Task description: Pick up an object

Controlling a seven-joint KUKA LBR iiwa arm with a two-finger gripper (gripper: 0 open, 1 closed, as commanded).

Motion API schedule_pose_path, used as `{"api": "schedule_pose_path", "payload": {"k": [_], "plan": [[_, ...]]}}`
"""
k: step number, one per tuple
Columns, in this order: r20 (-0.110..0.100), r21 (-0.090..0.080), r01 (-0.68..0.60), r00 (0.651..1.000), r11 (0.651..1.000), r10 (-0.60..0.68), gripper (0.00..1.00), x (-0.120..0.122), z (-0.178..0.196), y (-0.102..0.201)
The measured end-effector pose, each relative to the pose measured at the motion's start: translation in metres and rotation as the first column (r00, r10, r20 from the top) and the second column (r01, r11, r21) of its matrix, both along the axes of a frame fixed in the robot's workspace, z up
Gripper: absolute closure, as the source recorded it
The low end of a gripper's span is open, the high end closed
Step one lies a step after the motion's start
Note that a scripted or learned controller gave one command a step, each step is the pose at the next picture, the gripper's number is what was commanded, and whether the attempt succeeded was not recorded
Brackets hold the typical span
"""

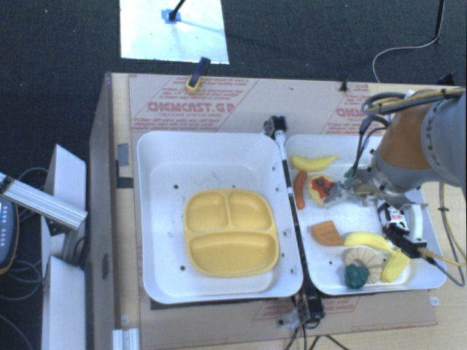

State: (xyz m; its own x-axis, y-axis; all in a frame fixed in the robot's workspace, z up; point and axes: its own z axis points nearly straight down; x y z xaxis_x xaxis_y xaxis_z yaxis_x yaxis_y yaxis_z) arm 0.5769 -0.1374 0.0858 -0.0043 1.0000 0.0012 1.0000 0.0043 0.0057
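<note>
Right, we see the gripper low in the right bin, arm coming in over that bin's far right side. Fingers sit right at a small red-and-yellow toy; we can't tell whether they're spread or closed, or whether they actually grip it.

Relative to that toy: an orange-red sausage lies just to its left, a banana just behind it toward the far wall, an orange wedge on the near side. Further toward the near-right corner of the bin: a second banana, a tan ridged cookie, a dark green lump touching the cookie, and a yellow corn-like piece.

Left bin holds a yellow three-compartment plate, well apart from the toy.

Writing: the sheet under both bins reads "CHEMCAST GP" in red, repeated at far right, partly hidden by the arm. Small black-white label on the wrist hardware, unreadable.
</note>
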Motion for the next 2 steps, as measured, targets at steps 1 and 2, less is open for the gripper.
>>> {"api": "schedule_pose_path", "payload": {"k": [1, 2], "plan": [[-0.004, -0.002, -0.001, 1.000, 1.000, 0.001, 0.00, 0.074, -0.001, 0.020], [0.004, -0.004, -0.006, 1.000, 1.000, 0.006, 1.00, 0.077, 0.014, 0.020]]}}
